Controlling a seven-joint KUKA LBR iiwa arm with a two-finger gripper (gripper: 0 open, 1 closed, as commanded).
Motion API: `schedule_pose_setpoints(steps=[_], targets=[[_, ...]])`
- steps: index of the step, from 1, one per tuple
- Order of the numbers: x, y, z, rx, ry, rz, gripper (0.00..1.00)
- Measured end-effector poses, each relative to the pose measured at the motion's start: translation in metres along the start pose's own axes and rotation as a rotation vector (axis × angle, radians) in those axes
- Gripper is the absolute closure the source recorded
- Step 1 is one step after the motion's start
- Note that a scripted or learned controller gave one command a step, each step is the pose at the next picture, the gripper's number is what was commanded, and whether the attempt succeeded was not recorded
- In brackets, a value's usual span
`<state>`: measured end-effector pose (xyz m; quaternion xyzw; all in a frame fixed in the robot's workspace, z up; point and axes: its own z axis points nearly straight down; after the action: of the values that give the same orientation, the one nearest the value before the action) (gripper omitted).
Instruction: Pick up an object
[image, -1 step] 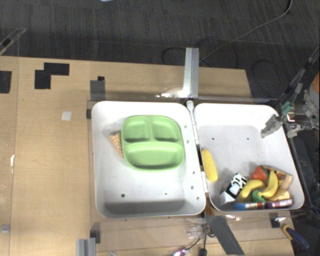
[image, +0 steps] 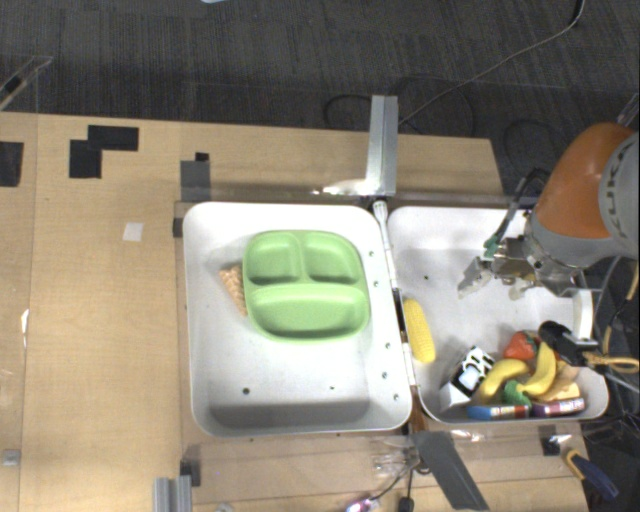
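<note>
Two white bins are seen side by side on the table (image: 90, 330). The left bin (image: 215, 390) holds a green divided plate (image: 303, 283) with a tan item just beside its left edge. In the right bin (image: 440, 250), a corn cob (image: 419, 331) lies along the left wall, while a pile at the near right corner is made up of bananas (image: 530, 370), a red item, markers and a black-and-white block (image: 470, 371). The end effector (image: 487, 268) is held over bare bin floor, well apart from the pile; nothing is seen between its prongs, which appear spread. A descent from here is judged likely to close on nothing. Within the crowded pile, a neighbouring item could be nudged or a curved banana could slip out.
</note>
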<state>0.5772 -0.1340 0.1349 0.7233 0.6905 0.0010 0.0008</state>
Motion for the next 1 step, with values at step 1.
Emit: schedule_pose_setpoints(steps=[1], targets=[[-0.0061, -0.0591, 0.043, -0.014, -0.001, -0.097, 0.0]])
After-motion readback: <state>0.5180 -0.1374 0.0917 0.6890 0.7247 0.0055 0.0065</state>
